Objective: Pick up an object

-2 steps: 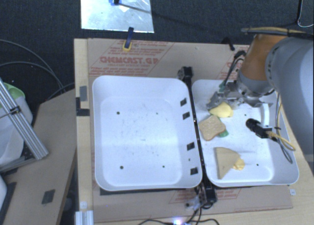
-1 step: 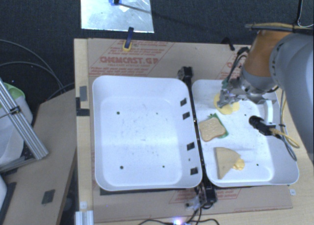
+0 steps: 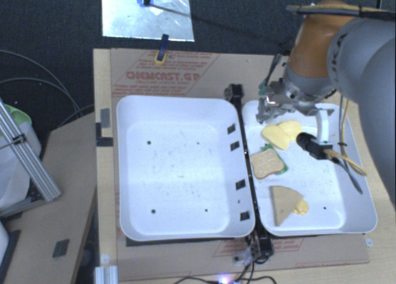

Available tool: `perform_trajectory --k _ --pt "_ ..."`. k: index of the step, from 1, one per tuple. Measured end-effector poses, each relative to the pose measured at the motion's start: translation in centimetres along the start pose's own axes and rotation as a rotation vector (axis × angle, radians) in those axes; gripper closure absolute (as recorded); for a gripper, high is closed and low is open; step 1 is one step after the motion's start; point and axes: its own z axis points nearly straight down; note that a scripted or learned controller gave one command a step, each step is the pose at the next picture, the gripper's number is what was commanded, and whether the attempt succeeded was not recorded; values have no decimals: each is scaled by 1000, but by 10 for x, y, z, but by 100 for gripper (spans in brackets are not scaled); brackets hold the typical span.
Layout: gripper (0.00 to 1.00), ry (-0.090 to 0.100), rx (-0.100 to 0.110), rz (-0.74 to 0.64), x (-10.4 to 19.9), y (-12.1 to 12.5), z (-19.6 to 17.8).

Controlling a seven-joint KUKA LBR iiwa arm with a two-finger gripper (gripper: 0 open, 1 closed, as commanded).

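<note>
The right bin (image 3: 356, 205) holds three things. A pale yellow, heart-like piece (image 3: 281, 134) lies near its back. A toast slice on a green leaf (image 3: 267, 164) rests by the left wall, and a tan wedge with a yellow lump (image 3: 286, 203) lies towards the front. My gripper (image 3: 270, 113) hangs low over the bin's back left corner, just behind and left of the yellow piece. Nothing shows in its grasp. The grey arm with its orange band (image 3: 315, 44) comes in from the upper right.
The left bin (image 3: 179, 165) stands beside the right one, joined by a black hinge strip (image 3: 242, 165). Both sit on a cardboard sheet (image 3: 167, 72). A foil sheet (image 3: 147, 4) lies behind, and a metal frame (image 3: 25, 159) with cables stands at far left.
</note>
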Motion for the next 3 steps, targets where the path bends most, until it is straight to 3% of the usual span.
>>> perform_trajectory --k 1,2,3 --pt "100 -3 -13 6 -7 -26 -253" --pt "100 0 11 2 57 -22 -183" --pt "100 -3 9 14 -2 -22 -136"
